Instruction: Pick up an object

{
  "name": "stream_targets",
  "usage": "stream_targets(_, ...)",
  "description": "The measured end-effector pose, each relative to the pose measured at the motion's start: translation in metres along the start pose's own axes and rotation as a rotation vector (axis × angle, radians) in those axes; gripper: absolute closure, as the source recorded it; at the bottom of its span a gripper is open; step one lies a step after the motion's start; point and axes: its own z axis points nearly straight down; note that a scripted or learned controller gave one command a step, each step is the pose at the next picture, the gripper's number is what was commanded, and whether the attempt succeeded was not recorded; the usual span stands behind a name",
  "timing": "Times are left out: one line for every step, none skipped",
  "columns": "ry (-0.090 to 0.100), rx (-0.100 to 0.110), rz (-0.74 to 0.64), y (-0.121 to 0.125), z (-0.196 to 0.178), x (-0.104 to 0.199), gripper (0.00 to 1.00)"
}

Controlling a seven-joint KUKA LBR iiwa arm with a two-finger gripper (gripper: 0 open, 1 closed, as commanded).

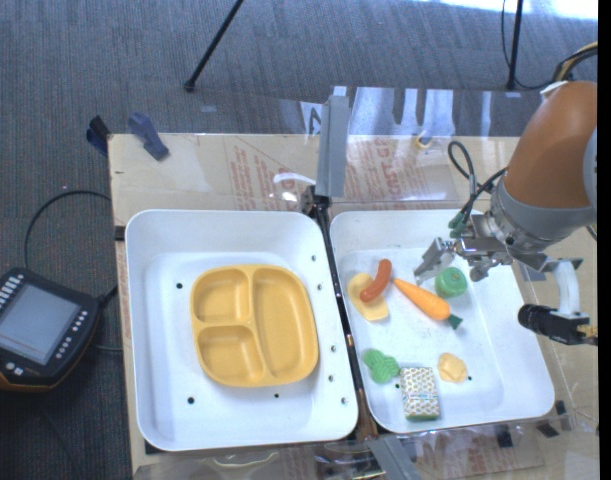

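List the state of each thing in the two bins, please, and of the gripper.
Yellow divided tray: flat in the left bin, compartments bare.
Carrot: lying loose.
Sausage: lying across a yellow piece.
Green round piece: beside the gripper.
Gripper: above the right bin, grasping nothing.

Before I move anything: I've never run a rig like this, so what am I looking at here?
You see one camera fixed above a bench, looking down at a slant. The grey and orange shape on the right is the robot arm, reaching in from that side. Its gripper hangs over the right bin, close above a round green piece; I can't tell whether it holds anything.

That bin also has toy food: a carrot, a red sausage on a yellow piece, a green leafy item, a small patterned packet and a small yellow piece.

The left bin holds a yellow divided plate. The handheld controller lies on the floor, left.
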Motion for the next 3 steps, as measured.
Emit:
stream_targets(0.002, 0.007, -0.122, 0.025, 0.135, -0.013, 0.0)
stream_targets(0.002, 0.001, -0.119, 0.028, 0.123, -0.014, 1.0)
stream_targets(-0.001, -0.017, -0.111, 0.056, -0.001, 0.055, 1.0)
